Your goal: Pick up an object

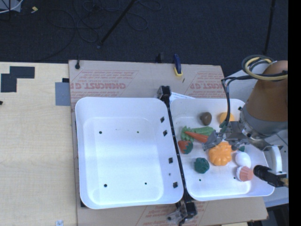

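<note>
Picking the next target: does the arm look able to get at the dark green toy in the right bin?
Probably yes. The dark green toy lies apart, white floor around it; the orange pumpkin sits close beside it. The tool hovers just above.

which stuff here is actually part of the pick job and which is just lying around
Part of the job:
- gripper, low among the toys
- orange pumpkin
- carrot
- strawberry
- dark green toy
- brown ball
- white egg
- right bin holding them

Just lying about:
- left bin
- blue clamp
- floor cables
</note>
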`<state>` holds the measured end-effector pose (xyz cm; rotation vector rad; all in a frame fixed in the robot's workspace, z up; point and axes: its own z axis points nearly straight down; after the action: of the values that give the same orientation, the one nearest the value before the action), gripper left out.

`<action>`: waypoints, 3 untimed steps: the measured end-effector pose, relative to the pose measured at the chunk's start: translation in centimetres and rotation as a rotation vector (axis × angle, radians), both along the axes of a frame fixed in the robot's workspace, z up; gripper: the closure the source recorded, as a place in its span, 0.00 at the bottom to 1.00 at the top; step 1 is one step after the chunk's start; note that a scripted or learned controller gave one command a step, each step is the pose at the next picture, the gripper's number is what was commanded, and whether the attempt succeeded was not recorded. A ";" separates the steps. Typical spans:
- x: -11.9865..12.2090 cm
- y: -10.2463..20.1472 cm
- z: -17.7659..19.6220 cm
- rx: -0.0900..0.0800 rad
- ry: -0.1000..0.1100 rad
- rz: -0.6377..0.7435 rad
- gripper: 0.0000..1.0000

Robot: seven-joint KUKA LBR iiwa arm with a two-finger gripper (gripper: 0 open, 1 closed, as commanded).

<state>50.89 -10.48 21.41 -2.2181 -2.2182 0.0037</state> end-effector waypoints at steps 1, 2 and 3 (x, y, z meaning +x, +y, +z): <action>1.0 -0.3 -11.0 0.001 -0.002 0.001 0.00; 5.6 1.2 -12.7 -0.001 -0.004 0.003 0.00; 12.3 1.9 -12.6 -0.002 -0.006 0.002 0.00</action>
<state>63.21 -8.54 8.79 -2.2198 -2.2243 -0.0006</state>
